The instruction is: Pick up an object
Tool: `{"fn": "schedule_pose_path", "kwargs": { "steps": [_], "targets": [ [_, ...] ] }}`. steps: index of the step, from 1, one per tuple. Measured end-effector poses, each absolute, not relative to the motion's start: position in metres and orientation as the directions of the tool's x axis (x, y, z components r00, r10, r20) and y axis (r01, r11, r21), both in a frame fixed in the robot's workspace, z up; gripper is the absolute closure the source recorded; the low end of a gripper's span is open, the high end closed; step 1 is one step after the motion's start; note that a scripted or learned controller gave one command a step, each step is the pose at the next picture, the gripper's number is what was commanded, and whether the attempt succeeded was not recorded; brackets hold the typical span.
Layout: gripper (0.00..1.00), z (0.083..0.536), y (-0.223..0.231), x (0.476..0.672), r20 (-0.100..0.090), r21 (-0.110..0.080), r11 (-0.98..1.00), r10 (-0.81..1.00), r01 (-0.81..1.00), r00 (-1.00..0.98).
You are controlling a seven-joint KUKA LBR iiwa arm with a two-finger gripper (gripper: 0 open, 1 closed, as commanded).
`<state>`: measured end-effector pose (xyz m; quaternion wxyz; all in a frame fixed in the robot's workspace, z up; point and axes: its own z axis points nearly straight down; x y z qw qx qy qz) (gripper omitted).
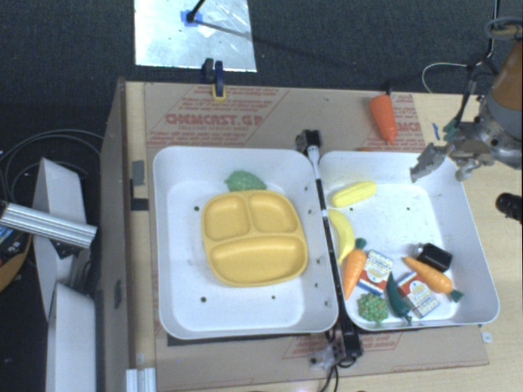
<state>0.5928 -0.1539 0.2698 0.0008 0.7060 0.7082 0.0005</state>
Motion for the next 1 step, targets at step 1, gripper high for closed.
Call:
{"fn": "schedule_pose_path", "kwargs": {
  "steps": [1],
  "targets": [
    [0.0,0.1395,-0.1278,0.5553,0.001,-0.002,0.002,1.0,1.0,-0.002]
  ]
}}
